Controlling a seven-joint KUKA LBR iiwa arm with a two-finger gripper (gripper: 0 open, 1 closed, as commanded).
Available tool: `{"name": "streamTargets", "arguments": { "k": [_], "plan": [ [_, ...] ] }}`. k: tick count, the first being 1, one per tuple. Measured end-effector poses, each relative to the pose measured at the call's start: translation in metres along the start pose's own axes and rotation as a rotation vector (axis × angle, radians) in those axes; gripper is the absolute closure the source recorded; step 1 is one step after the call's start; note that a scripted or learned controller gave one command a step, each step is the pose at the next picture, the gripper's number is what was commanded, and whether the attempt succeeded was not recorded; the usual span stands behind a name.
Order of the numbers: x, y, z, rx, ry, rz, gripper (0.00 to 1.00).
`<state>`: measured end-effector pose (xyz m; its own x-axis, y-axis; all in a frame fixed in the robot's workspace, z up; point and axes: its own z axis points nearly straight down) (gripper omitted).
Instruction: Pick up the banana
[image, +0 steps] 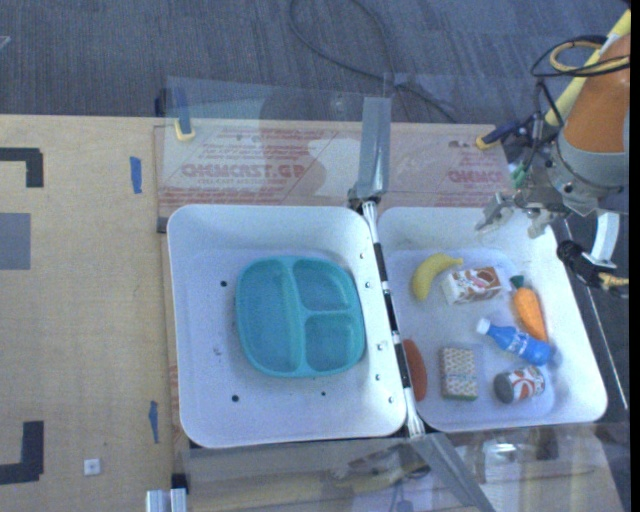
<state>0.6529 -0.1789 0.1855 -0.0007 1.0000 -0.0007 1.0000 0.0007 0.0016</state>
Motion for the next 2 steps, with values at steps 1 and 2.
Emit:
{"name": "streamTargets", "arguments": {
  "k": [1,2],
  "plan": [
    [0.085,0.011,0.05,0.003,0.001,0.036,0.0],
    [0.079,-0.04,0.098,-0.005,0.001,-0.176,0.0]
  ]
}}
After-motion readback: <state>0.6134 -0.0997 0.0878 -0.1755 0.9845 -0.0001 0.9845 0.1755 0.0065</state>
